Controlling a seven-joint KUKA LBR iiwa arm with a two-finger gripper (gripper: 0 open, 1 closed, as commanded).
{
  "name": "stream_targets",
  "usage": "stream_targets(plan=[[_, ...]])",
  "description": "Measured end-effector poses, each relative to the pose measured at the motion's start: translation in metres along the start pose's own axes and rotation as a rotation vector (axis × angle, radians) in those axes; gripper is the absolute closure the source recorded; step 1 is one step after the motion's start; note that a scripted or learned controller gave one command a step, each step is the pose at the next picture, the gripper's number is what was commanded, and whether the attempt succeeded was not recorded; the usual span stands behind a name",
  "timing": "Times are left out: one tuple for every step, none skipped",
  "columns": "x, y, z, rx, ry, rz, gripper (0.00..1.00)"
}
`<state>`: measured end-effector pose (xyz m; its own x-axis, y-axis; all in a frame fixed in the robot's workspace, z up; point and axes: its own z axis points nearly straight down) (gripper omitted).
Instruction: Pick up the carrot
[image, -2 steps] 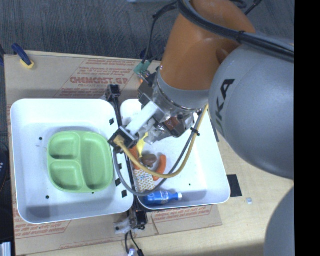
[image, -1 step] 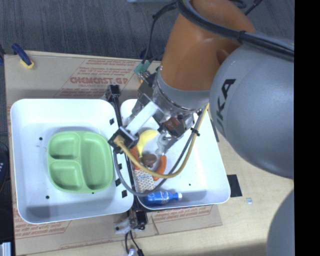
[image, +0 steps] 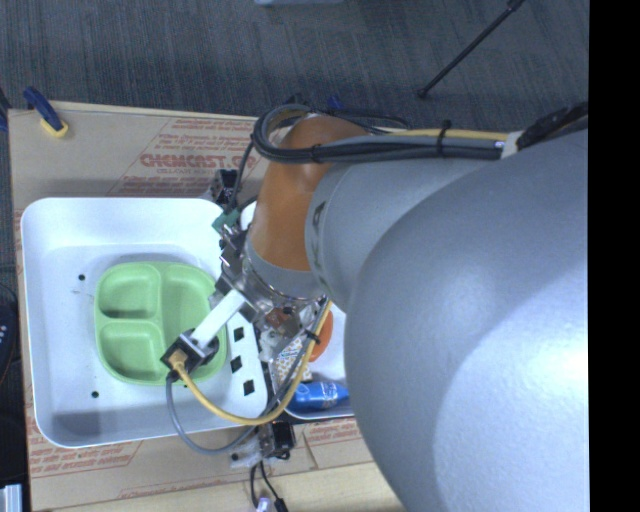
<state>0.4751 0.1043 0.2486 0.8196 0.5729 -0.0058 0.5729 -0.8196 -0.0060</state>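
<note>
**Arm body blocks the right bin; carrot barely visible, jaws state unknown**

Arm (image: 450, 300): grey housing sits over most of the right side, orange band (image: 285, 205) above the wrist. It's leaning in over the seam between the two bins, presumably working down toward the carrot.

Left bin (image: 50, 300): white, on the cardboard-covered desk (image: 150, 150). Holds a green divided tray (image: 140, 320), off to the far side of the wrist, well clear of the tool. Not the target, so it looks like clutter only.

Right bin: almost wholly under the arm. Only a strip by the wrist is visible.

Jaws (image: 285, 350): buried in wrist hardware, white bracket and cables. Can't tell whether they're spread or pressed together, or if anything is between them.

Carrot (image: 322, 340): my read is the orange sliver just beside the wrist, at the jaws' right. Mostly hidden; can't confirm contact or grip.

Blue object (image: 318, 395): just below the jaws, partly cut off by the arm; looks like a bottle or can, unsure.

Yellow cable (image: 215, 400) loops from the wrist over the left bin's edge.
</note>
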Motion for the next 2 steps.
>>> stream_targets(plan=[[0.000,0.000,0.000,0.000,0.000,0.000,0.00],[0.017,-0.005,0.138,0.000,0.000,0.403,0.00]])
